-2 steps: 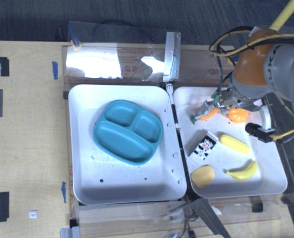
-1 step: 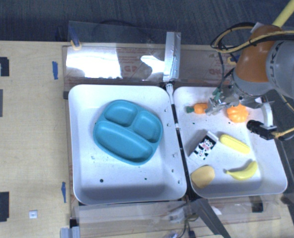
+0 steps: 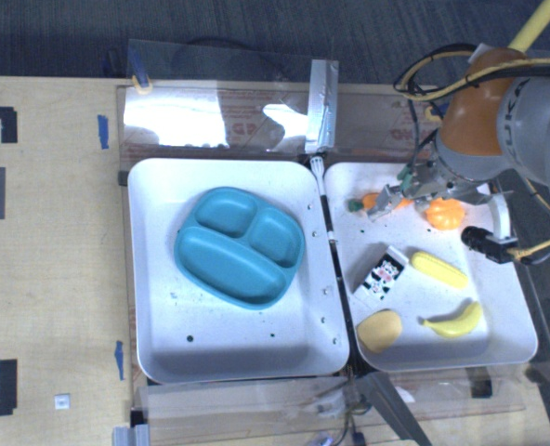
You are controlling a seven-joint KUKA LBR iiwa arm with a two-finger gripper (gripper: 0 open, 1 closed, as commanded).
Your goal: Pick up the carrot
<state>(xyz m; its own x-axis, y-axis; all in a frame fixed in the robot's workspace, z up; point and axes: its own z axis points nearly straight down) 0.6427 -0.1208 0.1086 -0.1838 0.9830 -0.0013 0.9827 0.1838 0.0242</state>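
Note:
The carrot point(image 3: 372, 199) is small and orange with a green top pointing left. It lies in the back left part of the right bin point(image 3: 507, 342). My gripper point(image 3: 389, 203) hangs right over the carrot's middle and covers part of it, with orange showing on both sides. The grey arm with its orange band point(image 3: 479, 110) reaches in from the upper right.
An orange fruit point(image 3: 445, 214) sits just right of the gripper. Nearer the front lie a black-and-white box point(image 3: 384, 275), a yellow oblong piece point(image 3: 439, 268), a banana point(image 3: 456, 319) and a tan potato-like piece point(image 3: 379, 329). A blue divided plate point(image 3: 241, 245) sits in the left bin point(image 3: 154, 323).

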